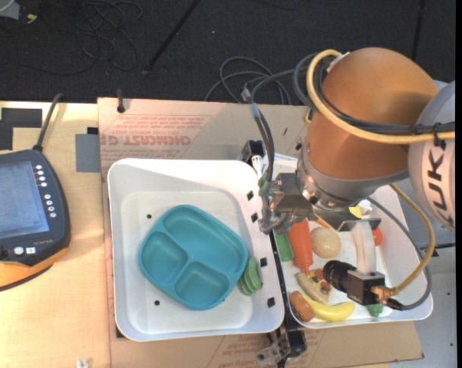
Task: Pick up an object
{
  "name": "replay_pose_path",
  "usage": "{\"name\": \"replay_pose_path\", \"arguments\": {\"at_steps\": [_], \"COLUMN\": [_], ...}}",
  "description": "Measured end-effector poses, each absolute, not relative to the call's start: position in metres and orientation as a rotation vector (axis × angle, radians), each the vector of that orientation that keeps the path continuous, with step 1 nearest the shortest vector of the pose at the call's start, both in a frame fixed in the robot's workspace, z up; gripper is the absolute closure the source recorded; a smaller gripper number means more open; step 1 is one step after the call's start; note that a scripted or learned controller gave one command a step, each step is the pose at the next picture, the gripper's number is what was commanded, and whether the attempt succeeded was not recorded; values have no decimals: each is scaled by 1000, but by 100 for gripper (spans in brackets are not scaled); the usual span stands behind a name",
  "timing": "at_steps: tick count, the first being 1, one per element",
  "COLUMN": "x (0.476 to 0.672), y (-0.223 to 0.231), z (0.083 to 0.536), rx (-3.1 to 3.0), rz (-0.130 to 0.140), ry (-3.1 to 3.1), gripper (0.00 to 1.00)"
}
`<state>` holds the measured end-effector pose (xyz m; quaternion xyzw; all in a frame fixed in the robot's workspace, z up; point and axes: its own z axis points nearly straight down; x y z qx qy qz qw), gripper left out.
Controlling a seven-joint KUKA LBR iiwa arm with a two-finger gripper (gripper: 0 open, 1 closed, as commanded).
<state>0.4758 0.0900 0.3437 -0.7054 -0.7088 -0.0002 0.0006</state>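
Orange and glossy, a toy carrot (301,244) lies in the right-hand white bin (417,301). It is across the two bin walls from the teal divided plate (193,255), which sits in the left bin (131,205). The arm's gripper (271,215) hangs low between plate and carrot, just beside the carrot's upper end. Whether the gripper is open or closed cannot be made out from this angle. On the carrot's far side from the plate, a pale egg-shaped piece (325,242) sits just beside it. A yellow toy banana (332,310) lies farther from the plate, toward the bin's near rim, and a green ridged item (251,276) rests against the plate's right edge. The carrot looks the likeliest pick. By its look it is light, stiff moulded plastic with a smooth skin that could slip, so a hold across its thick middle, away from the tapering tip, seems safest. Its close neighbours leave little room, and the bin wall stands near on the plate side.
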Motion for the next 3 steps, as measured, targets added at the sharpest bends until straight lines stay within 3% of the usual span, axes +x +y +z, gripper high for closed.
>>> {"name": "replay_pose_path", "arguments": {"at_steps": [1,2,3], "x": [519,550,546], "y": [52,134,189], "z": [263,284,343], "rx": [-2223,-2212,-2216], "rz": [14,-2,-4], "ry": [-2214,-2229,-2228], "gripper": [100,100,100]}}
